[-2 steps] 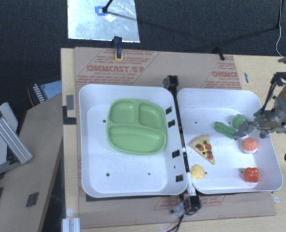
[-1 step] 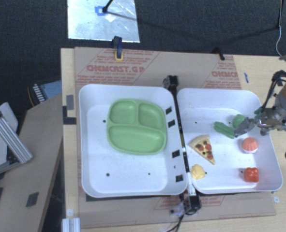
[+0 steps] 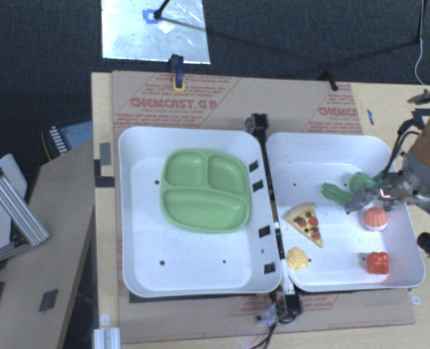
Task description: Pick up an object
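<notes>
The right bin (image 3: 331,151) holds a green toy vegetable (image 3: 343,189), a pizza slice (image 3: 305,223), a small yellow piece (image 3: 297,257), a pink-and-white round toy (image 3: 375,218) and a red toy (image 3: 377,262). My gripper (image 3: 369,197) reaches in from the right, low over the bin between the green vegetable and the pink round toy. Its fingers look spread, with nothing visibly between them. The green vegetable's right end lies just under the gripper's upper part.
The left bin (image 3: 138,260) carries a green divided plate (image 3: 204,190). A black divider with clips (image 3: 265,195) runs between the bins. The arm's wrist (image 3: 429,158) stands over the right bin's right rim. Cables hang near the bench's front edge (image 3: 276,315).
</notes>
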### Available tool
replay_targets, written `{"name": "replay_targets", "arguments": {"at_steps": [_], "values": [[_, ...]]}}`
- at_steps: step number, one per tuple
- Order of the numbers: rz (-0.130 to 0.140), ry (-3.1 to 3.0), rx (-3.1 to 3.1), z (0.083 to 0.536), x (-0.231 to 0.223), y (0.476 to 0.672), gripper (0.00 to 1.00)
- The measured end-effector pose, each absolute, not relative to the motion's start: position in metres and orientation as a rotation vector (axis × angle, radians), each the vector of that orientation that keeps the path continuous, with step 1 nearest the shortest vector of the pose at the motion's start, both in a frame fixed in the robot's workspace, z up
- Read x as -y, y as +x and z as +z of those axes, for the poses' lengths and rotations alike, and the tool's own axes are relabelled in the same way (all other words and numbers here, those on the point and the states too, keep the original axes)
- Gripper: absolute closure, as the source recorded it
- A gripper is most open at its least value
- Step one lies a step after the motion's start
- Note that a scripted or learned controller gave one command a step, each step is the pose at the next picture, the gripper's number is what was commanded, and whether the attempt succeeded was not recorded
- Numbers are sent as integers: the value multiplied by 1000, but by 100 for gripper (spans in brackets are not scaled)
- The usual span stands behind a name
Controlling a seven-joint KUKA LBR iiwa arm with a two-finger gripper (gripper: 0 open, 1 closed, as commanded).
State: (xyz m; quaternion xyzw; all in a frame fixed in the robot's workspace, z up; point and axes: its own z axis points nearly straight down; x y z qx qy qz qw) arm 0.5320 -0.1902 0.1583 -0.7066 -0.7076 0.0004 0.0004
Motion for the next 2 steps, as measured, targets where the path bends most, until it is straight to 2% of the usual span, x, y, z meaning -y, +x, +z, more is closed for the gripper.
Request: {"name": "replay_targets", "arguments": {"at_steps": [1,2], "values": [[-5,-2218,2228,100,182,536,0],[0,-2220,2223,84,182,537,0]]}}
